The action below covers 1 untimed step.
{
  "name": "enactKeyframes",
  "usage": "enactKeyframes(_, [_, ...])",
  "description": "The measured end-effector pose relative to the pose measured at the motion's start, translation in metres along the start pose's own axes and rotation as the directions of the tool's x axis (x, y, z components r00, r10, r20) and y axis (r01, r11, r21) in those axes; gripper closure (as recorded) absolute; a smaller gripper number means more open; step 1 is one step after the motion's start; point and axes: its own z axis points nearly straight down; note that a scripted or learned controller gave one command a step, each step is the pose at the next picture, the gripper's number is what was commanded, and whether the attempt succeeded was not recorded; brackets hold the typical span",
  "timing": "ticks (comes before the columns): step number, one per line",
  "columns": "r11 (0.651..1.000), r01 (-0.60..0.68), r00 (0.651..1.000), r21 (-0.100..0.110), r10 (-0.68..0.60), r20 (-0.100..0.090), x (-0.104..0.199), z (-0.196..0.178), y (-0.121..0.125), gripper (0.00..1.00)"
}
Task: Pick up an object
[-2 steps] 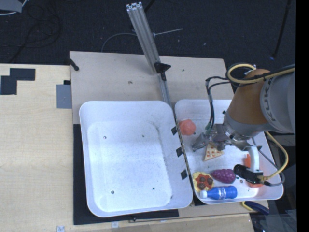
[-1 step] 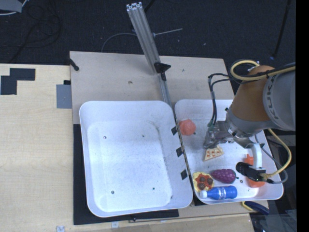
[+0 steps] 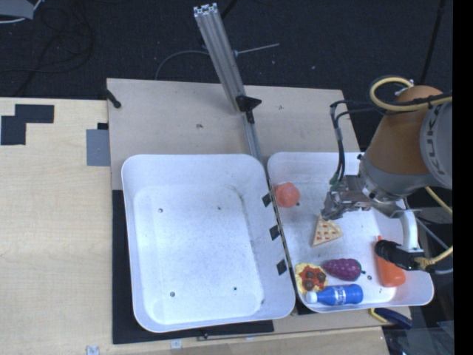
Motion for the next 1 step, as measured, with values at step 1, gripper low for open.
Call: enactKeyframes(1, [1.0,0.0,1.0,-0.001,0.0,0.0,-0.01,-0.0506,0.0051,1.0])
